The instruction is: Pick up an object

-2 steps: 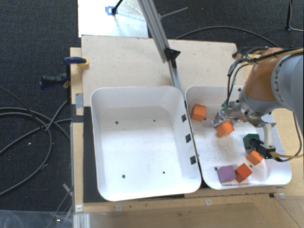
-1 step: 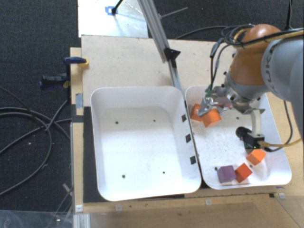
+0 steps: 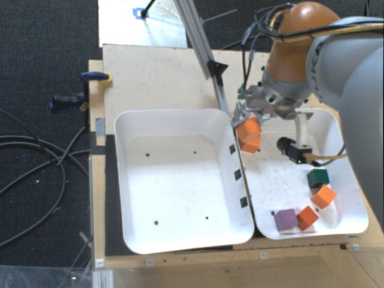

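No readable writing is showing on any object. The gripper (image 3: 247, 120) is hanging over the dividing wall between the two bins, its fingers pinching an orange block (image 3: 249, 134) clear of the floor. In the right bin (image 3: 351, 221) four blocks are lying together: one green (image 3: 317, 177), two orange (image 3: 324, 196) (image 3: 307, 217), one purple (image 3: 285, 219).

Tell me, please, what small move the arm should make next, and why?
Probably a short lift straight up. The claw appears to hold an orange block just beside the wall between the bins; rising first should keep the block from catching on it.
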Robot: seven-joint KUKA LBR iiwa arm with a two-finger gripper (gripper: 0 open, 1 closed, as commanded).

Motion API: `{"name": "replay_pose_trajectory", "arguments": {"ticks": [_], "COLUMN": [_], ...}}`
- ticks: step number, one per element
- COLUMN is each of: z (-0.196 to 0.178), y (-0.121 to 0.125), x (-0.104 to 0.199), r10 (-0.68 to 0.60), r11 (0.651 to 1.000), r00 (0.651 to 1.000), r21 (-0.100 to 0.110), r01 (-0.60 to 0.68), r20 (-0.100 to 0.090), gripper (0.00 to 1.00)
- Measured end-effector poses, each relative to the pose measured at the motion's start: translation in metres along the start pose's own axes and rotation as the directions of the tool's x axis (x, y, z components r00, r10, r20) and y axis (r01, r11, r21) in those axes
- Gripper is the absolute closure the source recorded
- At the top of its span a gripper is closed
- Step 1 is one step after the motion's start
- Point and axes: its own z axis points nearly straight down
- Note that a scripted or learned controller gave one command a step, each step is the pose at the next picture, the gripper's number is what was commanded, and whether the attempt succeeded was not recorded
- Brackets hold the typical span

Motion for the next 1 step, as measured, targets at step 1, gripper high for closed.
{"name": "replay_pose_trajectory", "arguments": {"ticks": [1], "z": [-0.0515], "y": [-0.0634], "x": [0.0762], "r10": [-0.003], "r11": [1.000], "r00": [1.000], "r21": [0.004], "r01": [0.003], "r20": [-0.003], "gripper": [1.00]}}
